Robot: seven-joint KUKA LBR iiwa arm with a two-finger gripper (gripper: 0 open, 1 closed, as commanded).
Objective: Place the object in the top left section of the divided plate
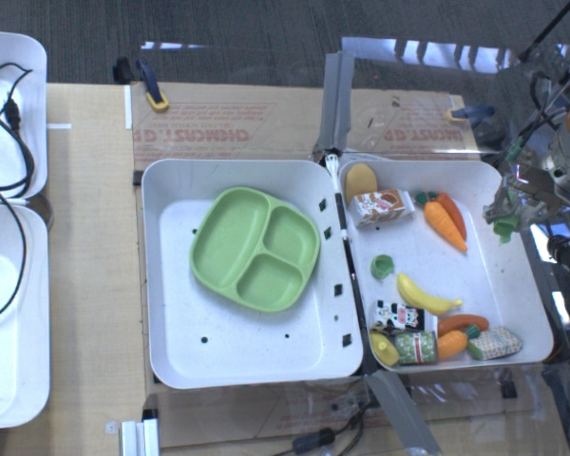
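The light green divided plate point(255, 248) lies turned at an angle in the left white bin point(171, 283), with one large section on its left and two smaller ones on its right. My gripper point(509, 218) hangs over the right rim of the right bin point(522, 264), far from the plate. A small green object point(503, 227) shows between its fingertips, and the gripper looks shut on it. What the object is cannot be made out at this size.
The right bin holds two carrots point(446, 218), a banana point(427, 297), a small green cap point(382, 266), a wrapped snack point(382, 205), a yellow round piece point(361, 179) and several packs and toy foods along its near edge point(437, 342). A metal divider point(337, 112) stands behind the bins.
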